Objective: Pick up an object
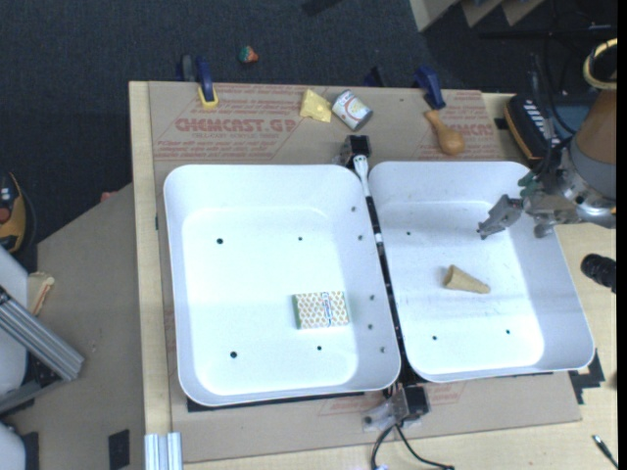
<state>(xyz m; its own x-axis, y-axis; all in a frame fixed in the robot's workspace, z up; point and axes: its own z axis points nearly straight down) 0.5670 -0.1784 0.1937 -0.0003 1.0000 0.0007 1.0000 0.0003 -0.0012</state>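
Pincer (pixel 517 218) of mine hangs over the upper right part of the right bin (pixel 549 355), with the two fingers spread apart and nothing between them. One finger (pixel 493 221) points to the left and downward, toward the middle of the bin; the other is shorter in the view, near the right wall. My wrist comes in from the right side, above the rim of this bin.

On the floor of the right bin lies a small tan wedge (pixel 466 281), shaped like a cone, with its thin end to the right. It is below my pincer and a little to the left, apart from the fingers, not touching them.

In the left bin (pixel 186 262) there is a small patterned block (pixel 321 309), flat on the floor, in the lower middle part, nearer to the wall that the two bins share.

Behind the bins, on the bench (pixel 235 120), I see a yellow piece (pixel 315 107) and just beside it a small white and grey can (pixel 352 110) lying on its side. More to the right there is a brown pear-shaped thing (pixel 446 132). Two blue clamps (pixel 205 78) hold the far edge of the bench. On the dark floor (pixel 98 27) beyond the bench lies one small coloured thing (pixel 249 55); I cannot tell what it is.
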